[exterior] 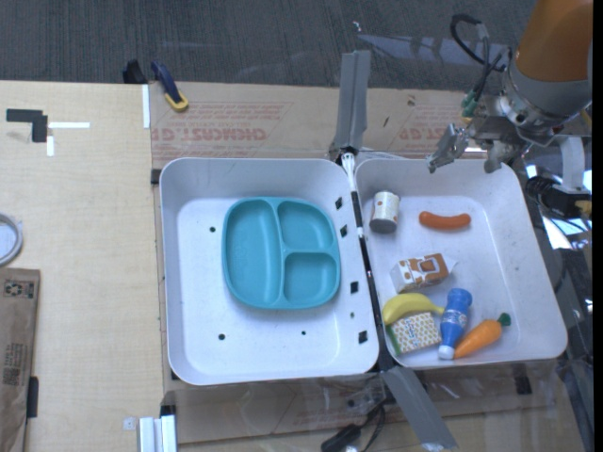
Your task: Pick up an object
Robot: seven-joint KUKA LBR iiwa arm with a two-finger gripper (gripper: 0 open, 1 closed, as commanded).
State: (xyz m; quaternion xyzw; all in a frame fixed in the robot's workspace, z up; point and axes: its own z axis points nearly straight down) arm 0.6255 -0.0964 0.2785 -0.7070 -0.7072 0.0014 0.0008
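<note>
Camera view: cardboard along the bench's far edge carries mirrored red print, seemingly "CHEMCAST GP". A brown paper bag at the bench's left edge bears a recycling mark. The carton and box carry labels too small to read.

Gripper: hangs over the far edge of the right bin, near its far right corner. Two fingers stand spread; nothing lies between them and no contact is visible.

Right bin contents: can at the far left corner; sausage beside it; carton at centre; banana, box, bottle and carrot along the near edge.

Left bin: one teal divided plate at centre.
</note>
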